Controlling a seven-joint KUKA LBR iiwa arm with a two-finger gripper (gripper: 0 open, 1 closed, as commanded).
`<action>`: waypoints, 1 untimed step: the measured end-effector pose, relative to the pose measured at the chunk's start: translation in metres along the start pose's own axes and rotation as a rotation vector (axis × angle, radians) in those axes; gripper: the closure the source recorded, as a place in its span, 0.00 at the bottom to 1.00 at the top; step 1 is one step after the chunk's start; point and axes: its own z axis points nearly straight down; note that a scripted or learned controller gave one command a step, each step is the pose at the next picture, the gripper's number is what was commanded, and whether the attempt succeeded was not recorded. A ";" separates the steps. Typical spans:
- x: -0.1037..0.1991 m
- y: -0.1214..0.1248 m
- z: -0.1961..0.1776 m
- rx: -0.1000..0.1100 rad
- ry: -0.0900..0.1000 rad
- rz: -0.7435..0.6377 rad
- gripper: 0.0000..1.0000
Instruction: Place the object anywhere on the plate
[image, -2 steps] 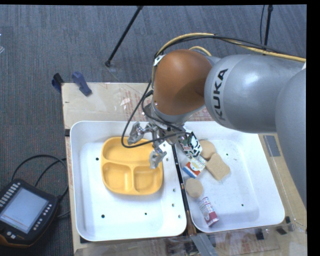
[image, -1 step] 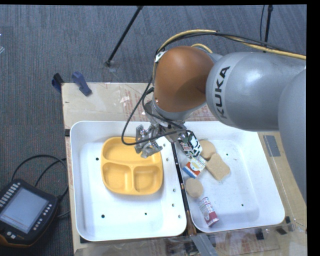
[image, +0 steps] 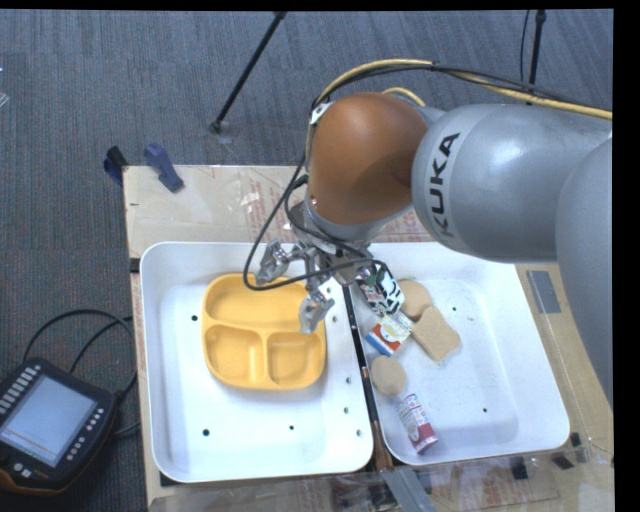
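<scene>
Jaws (image: 292, 285) are seen spread apart above the right part of the yellow plate (image: 262, 332), with nothing held between the two metal fingers (image: 314, 308); one finger hangs over the plate's back rim, the other over its right edge. They are carried beneath the orange band (image: 365, 158) of the grey arm (image: 510, 185), which is reached in from the right. The three-compartment plate is set in the left bin (image: 175, 400), and its compartments are found bare.

The objects are all gathered in the right bin (image: 500, 400), near its left wall: a black-and-white patterned carton (image: 385, 292) just under the wrist, a small red, white and blue packet (image: 386, 335) beside it, two tan bread-like pieces (image: 428, 322) touching each other, a round tan piece (image: 388, 376) in front of those, and a red and white tube (image: 417, 421) nearest the front. None is touched by the jaws.

On the floor at the left, a handheld control pendant (image: 45, 425) is seen.
</scene>
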 end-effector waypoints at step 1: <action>-0.001 0.000 -0.009 -0.003 -0.004 0.008 1.00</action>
